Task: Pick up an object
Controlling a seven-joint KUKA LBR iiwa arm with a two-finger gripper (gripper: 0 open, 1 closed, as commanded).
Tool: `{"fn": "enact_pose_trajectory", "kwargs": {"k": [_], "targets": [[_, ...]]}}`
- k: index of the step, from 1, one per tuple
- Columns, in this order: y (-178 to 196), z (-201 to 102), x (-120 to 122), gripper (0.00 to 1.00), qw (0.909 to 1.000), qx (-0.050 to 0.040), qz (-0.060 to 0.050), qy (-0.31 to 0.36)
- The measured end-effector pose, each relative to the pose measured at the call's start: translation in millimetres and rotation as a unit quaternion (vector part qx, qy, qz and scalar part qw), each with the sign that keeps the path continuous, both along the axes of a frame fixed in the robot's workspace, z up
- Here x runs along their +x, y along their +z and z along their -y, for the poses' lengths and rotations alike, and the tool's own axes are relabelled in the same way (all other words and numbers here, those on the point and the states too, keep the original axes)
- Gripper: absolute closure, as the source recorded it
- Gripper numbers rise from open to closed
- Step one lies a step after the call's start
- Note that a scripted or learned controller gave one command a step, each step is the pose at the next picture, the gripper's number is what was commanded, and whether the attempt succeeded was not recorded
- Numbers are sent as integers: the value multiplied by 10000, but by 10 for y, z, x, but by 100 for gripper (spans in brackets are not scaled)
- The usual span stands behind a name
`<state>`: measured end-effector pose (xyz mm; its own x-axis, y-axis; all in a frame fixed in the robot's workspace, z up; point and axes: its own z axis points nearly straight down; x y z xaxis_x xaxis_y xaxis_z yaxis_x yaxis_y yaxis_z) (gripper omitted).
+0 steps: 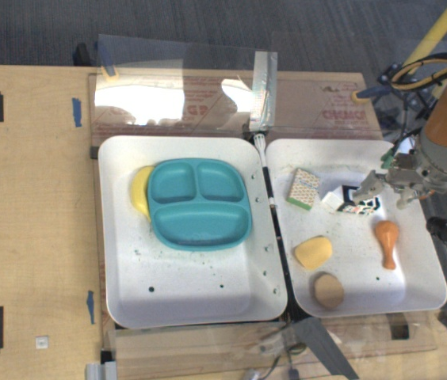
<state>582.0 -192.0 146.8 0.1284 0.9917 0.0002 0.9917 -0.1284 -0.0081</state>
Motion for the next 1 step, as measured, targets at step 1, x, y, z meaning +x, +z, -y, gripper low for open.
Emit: {"fn": "enact_pose_trajectory", "kwargs": {"k": [1], "targets": [[-600,-47,-593,0,10000,-10,59,-19]]}}
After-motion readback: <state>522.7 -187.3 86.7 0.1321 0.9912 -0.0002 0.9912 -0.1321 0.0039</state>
